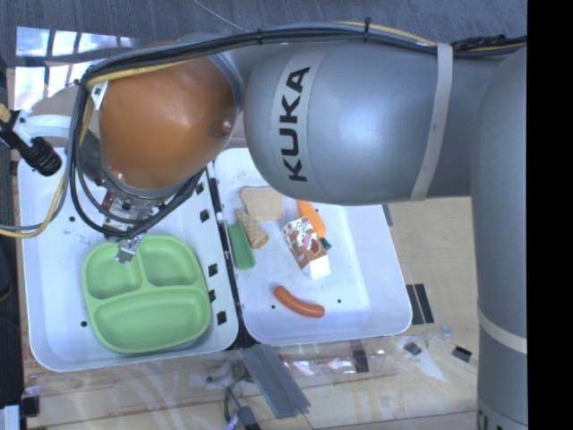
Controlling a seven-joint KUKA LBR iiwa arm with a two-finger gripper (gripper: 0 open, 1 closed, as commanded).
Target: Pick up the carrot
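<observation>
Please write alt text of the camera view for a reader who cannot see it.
A grey KUKA arm reaches over the left bin, its hand above a green divided plate. The carrot lies in the right bin with a sausage.

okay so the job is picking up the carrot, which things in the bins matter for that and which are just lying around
For the job:
carrot, in the right bin
gripper, over the green plate in the left bin

Just lying about:
sausage
printed carton
bread slice
green pod
green plate
</observation>
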